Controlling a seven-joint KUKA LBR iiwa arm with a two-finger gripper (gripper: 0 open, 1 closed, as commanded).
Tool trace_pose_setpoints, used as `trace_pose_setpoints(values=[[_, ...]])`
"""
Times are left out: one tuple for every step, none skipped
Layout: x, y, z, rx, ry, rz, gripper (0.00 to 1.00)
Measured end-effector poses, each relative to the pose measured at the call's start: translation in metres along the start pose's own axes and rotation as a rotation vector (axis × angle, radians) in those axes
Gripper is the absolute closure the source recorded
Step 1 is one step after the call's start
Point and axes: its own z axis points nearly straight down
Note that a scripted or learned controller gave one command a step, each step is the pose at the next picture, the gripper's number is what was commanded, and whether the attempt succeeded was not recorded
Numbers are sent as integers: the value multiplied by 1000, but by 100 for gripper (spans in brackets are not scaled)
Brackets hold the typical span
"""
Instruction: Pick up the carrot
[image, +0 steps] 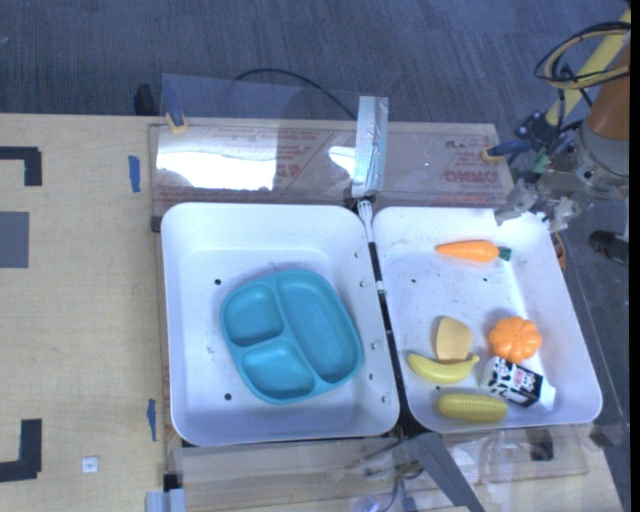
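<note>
Small orange plastic carrot (468, 251) with a green tip, lying flat near the far edge of the right-hand shallow white bin (570, 300). Grey two-finger gripper (532, 205) poised just beyond that bin's far right corner, near the carrot but apart from it. Cannot tell how far apart the fingers are; nothing visibly held.

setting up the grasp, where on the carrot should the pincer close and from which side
Probably across the thick orange middle of the carrot, coming straight down from above. It lies flat along the bin floor, green tip toward the right wall of the right bin, with open floor on both long sides for the fingers.
</note>
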Motion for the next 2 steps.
trace_pose_setpoints(values=[[54, -11, 42, 4, 3, -503, 0], [25, -23, 100, -1, 1, -776, 0]])
